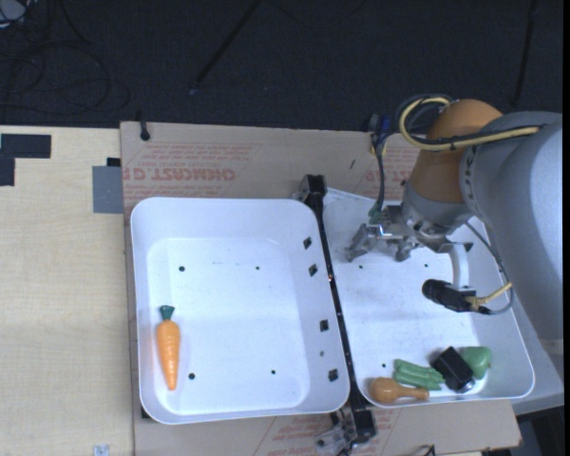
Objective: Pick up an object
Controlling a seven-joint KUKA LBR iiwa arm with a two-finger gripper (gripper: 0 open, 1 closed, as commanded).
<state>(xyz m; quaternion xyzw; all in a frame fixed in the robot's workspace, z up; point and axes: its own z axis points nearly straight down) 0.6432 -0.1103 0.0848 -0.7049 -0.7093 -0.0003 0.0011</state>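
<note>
An orange toy carrot [168, 348] with a green top lies at the front left of the left bin [228, 218]. In the front corner of the right bin [399, 321] sit a green vegetable [418, 373], a black block [453, 367], another green piece [476, 357] and a yellow-orange gourd-shaped toy [396, 390]. My gripper [382, 246] hangs over the back of the right bin, near the divider. Its fingers [361, 247] are spread and hold nothing. It is far from the cluster of toys and from the carrot.
The black divider rail [325, 293] runs between the two bins. The grey arm [513, 207] with its orange band [456, 150] covers the right bin's back right corner. A black connector on a cable [448, 294] hangs over the bin's middle right.
</note>
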